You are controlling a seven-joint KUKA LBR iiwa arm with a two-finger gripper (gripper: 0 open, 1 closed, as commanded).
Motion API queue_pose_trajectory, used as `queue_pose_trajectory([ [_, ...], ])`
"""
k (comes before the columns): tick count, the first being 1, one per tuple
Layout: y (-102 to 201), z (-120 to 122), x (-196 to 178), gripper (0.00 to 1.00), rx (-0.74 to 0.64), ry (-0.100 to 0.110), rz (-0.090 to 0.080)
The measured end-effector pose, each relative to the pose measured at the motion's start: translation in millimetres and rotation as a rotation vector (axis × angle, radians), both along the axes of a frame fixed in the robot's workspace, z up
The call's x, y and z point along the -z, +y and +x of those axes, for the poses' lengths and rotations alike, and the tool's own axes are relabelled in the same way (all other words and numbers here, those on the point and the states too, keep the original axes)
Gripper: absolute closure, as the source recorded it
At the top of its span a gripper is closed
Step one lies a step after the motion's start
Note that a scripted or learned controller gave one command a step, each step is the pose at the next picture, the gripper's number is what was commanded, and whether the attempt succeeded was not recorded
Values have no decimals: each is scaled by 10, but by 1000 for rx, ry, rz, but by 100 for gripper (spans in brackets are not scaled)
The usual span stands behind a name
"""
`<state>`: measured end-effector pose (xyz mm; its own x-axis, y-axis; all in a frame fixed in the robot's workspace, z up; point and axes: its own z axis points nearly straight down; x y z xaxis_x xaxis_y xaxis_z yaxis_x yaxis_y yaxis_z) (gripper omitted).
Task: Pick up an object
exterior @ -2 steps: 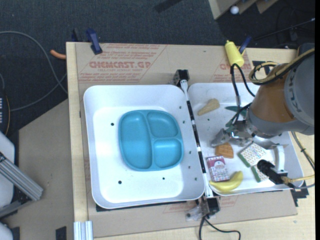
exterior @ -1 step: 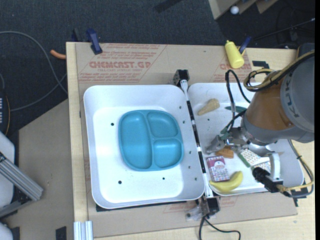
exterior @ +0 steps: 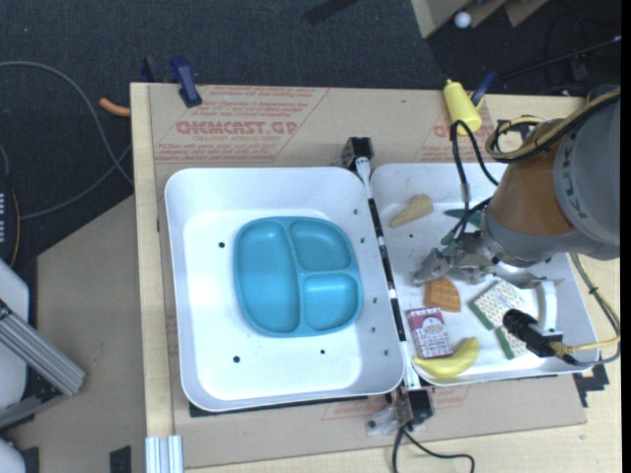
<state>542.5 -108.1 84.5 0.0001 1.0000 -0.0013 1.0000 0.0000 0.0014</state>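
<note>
Dark carpet surrounds a pale bench [exterior: 246, 116] that carries 2 shallow white bins. The left bin [exterior: 197, 215] holds just 1 thing, a blue divided plate [exterior: 296, 274]. All the small pickable pieces are in the right bin [exterior: 424, 175].

The arm comes in from the right, and its gripper [exterior: 446, 264] hangs low over the middle of the right bin. I cannot tell whether it is open or closed from where I stand, and I see nothing held in it.

The likeliest target looks to be the orange wafer [exterior: 443, 295], which lies flat just on the near side of the gripper. A tan wedge [exterior: 411, 210] sits on the far side, a little apart.

My worry is that flatness. A thin piece lying on the bin floor gives little to bite on, so a closing grip may skate over it or push it away. Crowding is the 2nd risk:
- A pink packet [exterior: 427, 330] and a banana [exterior: 449, 360] lie near the wafer, towards the near wall.
- A green patterned card [exterior: 496, 304] lies to the right, partly under the wrist.

A descent slightly off line could nudge these, or catch 2 things at once. The arm's bulk also hides part of the bin's right side.
</note>
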Motion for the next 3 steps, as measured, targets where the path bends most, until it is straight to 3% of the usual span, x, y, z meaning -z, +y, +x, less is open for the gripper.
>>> queue_pose_trajectory([
  [1, 128, -154, 2, 0, 0, 4, 3],
  [2, 3, -59, 1, 0, 0, 0, 0],
  [3, 120, -180, 2, 0, 0, 4, 3],
])
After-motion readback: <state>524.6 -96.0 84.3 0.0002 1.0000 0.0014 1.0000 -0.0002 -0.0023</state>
